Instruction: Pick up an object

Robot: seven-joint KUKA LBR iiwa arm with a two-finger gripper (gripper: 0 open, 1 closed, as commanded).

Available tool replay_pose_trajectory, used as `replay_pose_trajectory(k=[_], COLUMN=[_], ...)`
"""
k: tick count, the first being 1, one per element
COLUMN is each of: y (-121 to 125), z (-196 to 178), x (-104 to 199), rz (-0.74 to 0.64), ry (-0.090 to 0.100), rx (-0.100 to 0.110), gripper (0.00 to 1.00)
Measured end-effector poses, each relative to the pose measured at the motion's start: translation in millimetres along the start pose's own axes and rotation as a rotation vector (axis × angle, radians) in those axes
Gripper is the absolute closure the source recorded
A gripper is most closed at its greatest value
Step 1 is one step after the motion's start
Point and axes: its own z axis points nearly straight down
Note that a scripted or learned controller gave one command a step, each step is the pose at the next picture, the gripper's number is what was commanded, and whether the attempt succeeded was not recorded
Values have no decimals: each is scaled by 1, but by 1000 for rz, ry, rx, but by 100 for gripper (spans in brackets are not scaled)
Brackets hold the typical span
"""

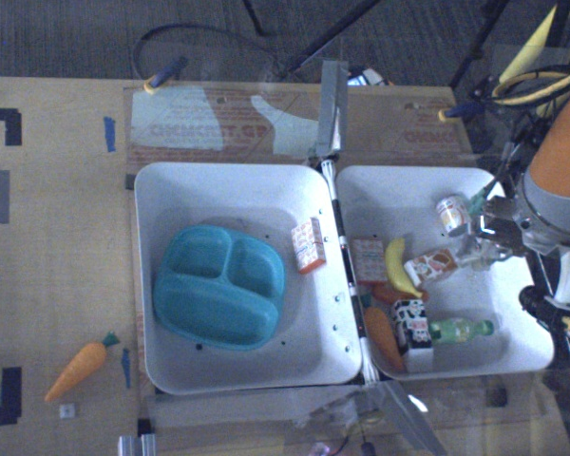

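Observation:
My gripper (482,238) hangs over the right side of the right bin (513,350), under the arm's orange band. It is just right of a small red and white carton (431,266) and below a silver can (450,214). Nothing shows as held. Left of the carton lie a yellow banana (396,266) and a pink box (368,259). Nearer the front are an orange carrot-like piece (384,338), a black and white box (413,323) and a green bottle (463,329) on its side.
The left bin (161,198) holds a teal divided plate (220,285) and a small red and white carton (308,246) by its right wall. A toy carrot (76,369) lies on the bench at front left. Cables and stands crowd the far right.

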Motion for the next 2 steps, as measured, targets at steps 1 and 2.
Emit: replay_pose_trajectory(k=[1,2], y=[-34,-24], z=[-11,19], x=[11,-27], rz=[42,494], ry=[1,-1], rx=[4,4], gripper=[100,100])
